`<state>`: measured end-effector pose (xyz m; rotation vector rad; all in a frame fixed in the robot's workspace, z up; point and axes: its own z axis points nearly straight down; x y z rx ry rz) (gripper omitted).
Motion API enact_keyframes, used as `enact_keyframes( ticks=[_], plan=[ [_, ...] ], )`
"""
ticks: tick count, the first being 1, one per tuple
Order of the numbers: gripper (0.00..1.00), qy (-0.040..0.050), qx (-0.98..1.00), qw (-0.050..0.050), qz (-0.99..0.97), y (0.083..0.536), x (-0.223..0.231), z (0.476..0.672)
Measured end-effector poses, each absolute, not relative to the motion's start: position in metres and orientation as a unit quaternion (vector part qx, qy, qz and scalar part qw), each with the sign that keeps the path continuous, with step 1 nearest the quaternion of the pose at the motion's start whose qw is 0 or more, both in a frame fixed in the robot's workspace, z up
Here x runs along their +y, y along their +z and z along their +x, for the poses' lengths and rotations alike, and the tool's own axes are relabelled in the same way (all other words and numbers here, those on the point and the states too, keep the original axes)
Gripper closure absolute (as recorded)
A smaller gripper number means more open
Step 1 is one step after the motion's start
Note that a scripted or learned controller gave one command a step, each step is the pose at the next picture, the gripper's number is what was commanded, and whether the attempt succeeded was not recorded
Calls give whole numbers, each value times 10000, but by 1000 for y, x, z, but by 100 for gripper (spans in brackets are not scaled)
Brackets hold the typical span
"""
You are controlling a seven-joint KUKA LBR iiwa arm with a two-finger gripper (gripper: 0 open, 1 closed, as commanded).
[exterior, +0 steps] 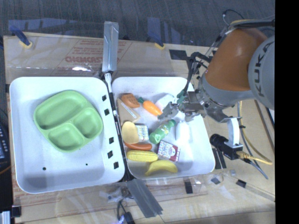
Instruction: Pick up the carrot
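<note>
The carrot (151, 108), orange with a green tip, lies in the upper middle of the right bin (202, 143), next to a brown bread piece (130, 100). My gripper (172, 111) hangs just right of the carrot, over the bin's upper right part, close to it but apart. Its fingers (165, 114) look open with nothing between them. The grey and orange arm (231, 64) comes in from the right.
Crowding the right bin below the carrot are a green bottle (161, 131), a white bottle (183, 131), a red carton (168, 150), corn (141, 157), a banana (161, 167) and a yellow piece (130, 132). A green divided plate (68, 120) sits in the left bin (28, 171).
</note>
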<state>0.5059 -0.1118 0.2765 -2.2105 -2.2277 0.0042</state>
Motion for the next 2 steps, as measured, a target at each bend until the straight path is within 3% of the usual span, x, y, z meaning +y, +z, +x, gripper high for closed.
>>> enact_keyframes(
  ticks=[1,2],
  plan=[
    [0,14,-6868,7,-7268,292,-95,558],
    [0,31,-6445,24,-7646,206,-131,611]
  ],
)
